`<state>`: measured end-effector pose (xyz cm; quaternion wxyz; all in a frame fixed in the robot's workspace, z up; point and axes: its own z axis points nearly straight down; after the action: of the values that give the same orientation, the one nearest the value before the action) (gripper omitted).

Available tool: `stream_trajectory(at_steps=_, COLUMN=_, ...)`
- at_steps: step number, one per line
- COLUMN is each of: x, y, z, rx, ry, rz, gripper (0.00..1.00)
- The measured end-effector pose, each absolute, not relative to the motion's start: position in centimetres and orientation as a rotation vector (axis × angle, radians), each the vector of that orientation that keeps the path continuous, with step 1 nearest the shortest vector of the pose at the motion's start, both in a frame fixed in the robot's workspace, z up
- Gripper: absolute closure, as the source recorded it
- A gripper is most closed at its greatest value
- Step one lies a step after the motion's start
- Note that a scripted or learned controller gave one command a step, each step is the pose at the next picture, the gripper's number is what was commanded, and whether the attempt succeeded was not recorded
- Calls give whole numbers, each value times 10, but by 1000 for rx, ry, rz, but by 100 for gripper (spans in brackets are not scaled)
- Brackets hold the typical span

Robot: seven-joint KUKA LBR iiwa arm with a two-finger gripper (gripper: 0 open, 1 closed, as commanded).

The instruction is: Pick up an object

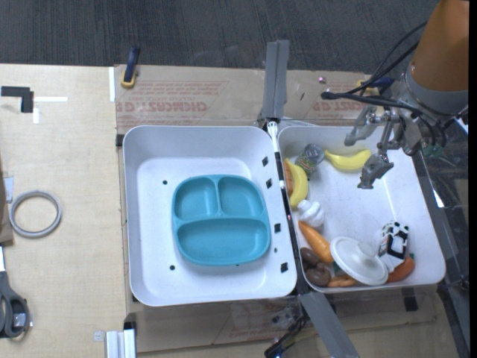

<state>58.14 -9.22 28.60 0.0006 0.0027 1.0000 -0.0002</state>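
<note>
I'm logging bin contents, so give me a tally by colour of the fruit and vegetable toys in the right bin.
Yellow bananas: 2
Orange carrots: 2 at least
Total: 4; the white plate may hide others.

Teal plate (pixel 221 221) is showing in white left bin (pixel 141 200). Right bin (pixel 425 222), white, is showing two yellow bananas (pixel 347 159), orange carrots (pixel 315 241), black-and-white toy (pixel 394 239), white dish (pixel 358 259). Worktop (pixel 59 274) is showing pale wood grain; arm (pixel 446 43) is showing orange.

One fixed overhead camera looks slantwise down on both bins (pixel 134 222).
</note>
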Motion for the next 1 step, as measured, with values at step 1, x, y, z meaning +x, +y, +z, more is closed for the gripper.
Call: stream_trajectory(at_steps=1, x=624, y=-125, z=196, rx=28, ry=3140, rz=0, gripper=0)
